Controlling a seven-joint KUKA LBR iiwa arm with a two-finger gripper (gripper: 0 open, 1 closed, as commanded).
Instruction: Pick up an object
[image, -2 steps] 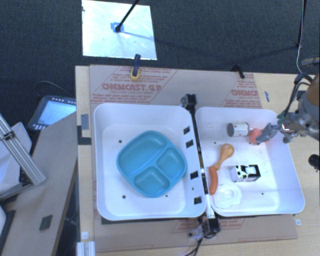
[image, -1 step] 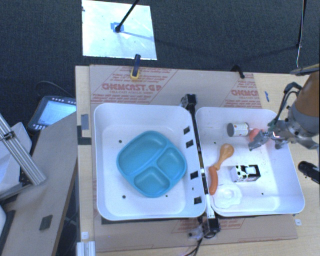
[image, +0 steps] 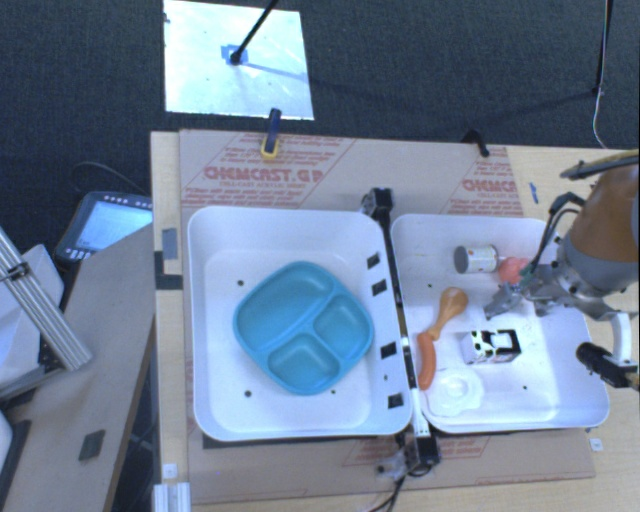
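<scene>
On the bench (image: 165, 330) two shallow white bins stood side by side. The left bin (image: 215, 330) held a blue three-compartment plastic plate (image: 303, 327) near its middle. In the right bin (image: 570, 400) a small grey metal can (image: 476, 259) lay toward the back, with an orange-and-tan wooden spoon (image: 437, 331) along the left side. A black-and-white patterned block (image: 494, 345) lay right of the spoon, and a round white lid (image: 453, 390) lay at the front.

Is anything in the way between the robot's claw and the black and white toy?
Nothing visible. The gripper hangs over the right bin, and the black and white toy lies just below it in the picture with bare bin floor between. The grey can sits off behind.
</scene>
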